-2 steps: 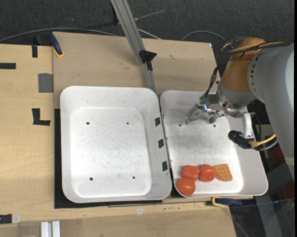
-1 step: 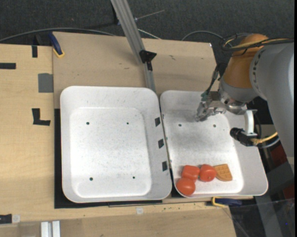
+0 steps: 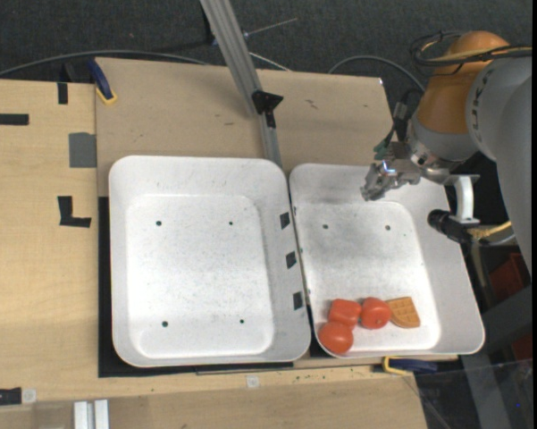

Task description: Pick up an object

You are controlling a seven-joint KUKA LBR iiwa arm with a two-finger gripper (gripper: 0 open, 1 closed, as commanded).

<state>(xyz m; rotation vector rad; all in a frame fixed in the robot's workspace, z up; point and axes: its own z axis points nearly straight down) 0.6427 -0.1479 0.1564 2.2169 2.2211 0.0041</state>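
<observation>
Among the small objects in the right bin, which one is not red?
The flat orange-tan piece, rightmost of the cluster at the right bin's front edge. The three red pieces beside it are rounder.

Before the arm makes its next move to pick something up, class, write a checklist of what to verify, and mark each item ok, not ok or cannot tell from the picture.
1. Objects to pick are present: ok. Three red pieces and an orange cracker-like piece lie at the near edge of the right bin.
2. Hand is over the bin with the objects: ok, at its far rim.
3. Hand is above an object: not ok; the pieces lie at the opposite end.
4. Objects are spaced for a clean grasp: not ok; they cluster tightly.
5. Hand open: cannot tell.
6. Path across the bin floor is free: ok.
</observation>
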